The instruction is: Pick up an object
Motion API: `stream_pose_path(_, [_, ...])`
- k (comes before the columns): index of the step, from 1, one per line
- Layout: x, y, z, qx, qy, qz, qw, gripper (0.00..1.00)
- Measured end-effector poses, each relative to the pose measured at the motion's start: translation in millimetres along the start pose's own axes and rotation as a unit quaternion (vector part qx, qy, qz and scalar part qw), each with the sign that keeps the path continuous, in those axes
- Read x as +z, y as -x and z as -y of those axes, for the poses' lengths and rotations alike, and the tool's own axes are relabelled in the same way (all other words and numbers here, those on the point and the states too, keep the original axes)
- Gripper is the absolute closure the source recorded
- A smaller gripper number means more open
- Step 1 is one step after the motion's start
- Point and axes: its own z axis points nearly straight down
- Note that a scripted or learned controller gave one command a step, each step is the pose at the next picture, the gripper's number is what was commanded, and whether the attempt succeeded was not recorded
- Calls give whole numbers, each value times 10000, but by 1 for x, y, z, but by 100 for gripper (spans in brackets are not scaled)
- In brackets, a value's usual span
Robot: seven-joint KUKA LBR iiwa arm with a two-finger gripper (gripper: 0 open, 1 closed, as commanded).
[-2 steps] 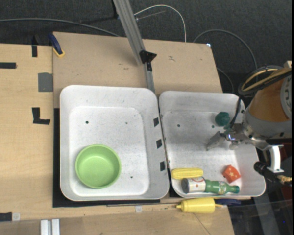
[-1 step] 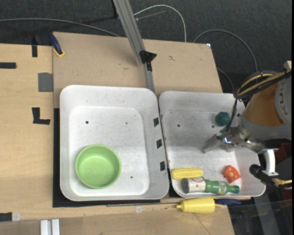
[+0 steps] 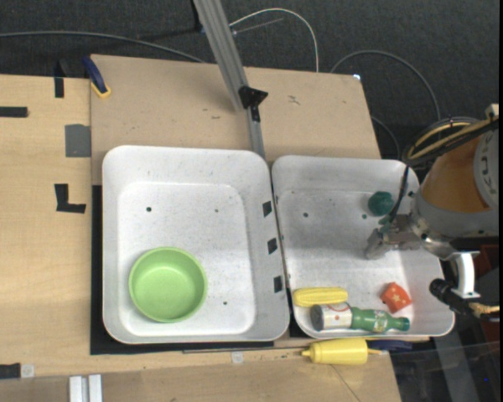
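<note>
My gripper (image 3: 379,243) hangs over the middle of the right bin (image 3: 335,174), reaching in from the right. A small dark green ball (image 3: 380,200) lies just behind it, close to the wrist. Along the bin's front edge lie a yellow corn cob (image 3: 320,296), a green bottle with a white label (image 3: 360,318) and a small red block (image 3: 395,296). Nothing shows in the gripper's grasp from this angle.
A light green bowl (image 3: 168,284) sits in the front left corner of the left bin (image 3: 184,162). A yellow bottle (image 3: 339,352) lies on the bench just in front of the right bin. A metal pole (image 3: 222,36) slants up behind the bins.
</note>
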Motion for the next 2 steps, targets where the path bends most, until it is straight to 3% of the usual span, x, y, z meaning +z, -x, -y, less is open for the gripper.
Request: stream_pose_path(2, [-121, 8, 5, 3, 32, 11, 10000, 100])
